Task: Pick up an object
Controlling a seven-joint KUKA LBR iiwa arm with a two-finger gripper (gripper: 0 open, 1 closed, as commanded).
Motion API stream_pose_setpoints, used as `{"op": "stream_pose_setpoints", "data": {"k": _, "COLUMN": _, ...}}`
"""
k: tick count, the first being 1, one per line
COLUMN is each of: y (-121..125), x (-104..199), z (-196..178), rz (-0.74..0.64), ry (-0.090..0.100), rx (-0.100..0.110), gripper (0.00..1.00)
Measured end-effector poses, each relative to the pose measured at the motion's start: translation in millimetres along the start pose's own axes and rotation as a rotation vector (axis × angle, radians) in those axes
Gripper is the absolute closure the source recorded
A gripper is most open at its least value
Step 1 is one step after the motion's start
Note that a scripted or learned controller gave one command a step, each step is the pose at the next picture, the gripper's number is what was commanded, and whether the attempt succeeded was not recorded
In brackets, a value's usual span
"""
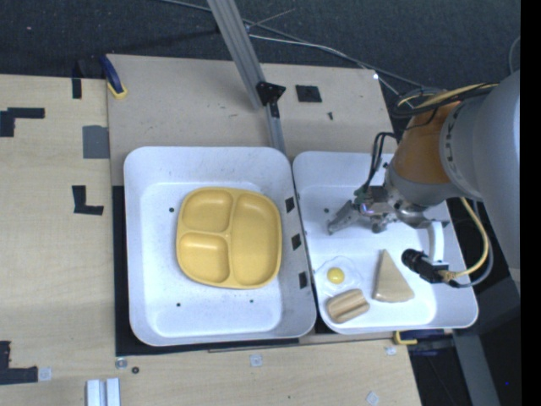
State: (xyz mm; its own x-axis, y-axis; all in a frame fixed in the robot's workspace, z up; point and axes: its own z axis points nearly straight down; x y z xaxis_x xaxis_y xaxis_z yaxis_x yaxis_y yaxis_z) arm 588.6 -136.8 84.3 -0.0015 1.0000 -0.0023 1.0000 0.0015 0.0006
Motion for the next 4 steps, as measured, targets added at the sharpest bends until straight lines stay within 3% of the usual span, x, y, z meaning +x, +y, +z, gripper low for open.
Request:
{"op": "stream_pose_setpoints", "data": {"k": 1, "y": 1, "x": 0, "z": -13, "rz": -0.001, "ry": -0.001, "rx": -0.004, "gripper": 1.0}}
{"op": "stream_pose_setpoints", "data": {"k": 3, "y": 2, "x": 4, "z": -139, "rz": 0.0, "ry": 0.001, "rx": -0.003, "gripper": 1.0}}
{"op": "stream_pose_setpoints", "data": {"k": 4, "y": 2, "x": 4, "z": -122, "rz": 0.001, "ry": 0.001, "rx": 0.003, "gripper": 1.0}}
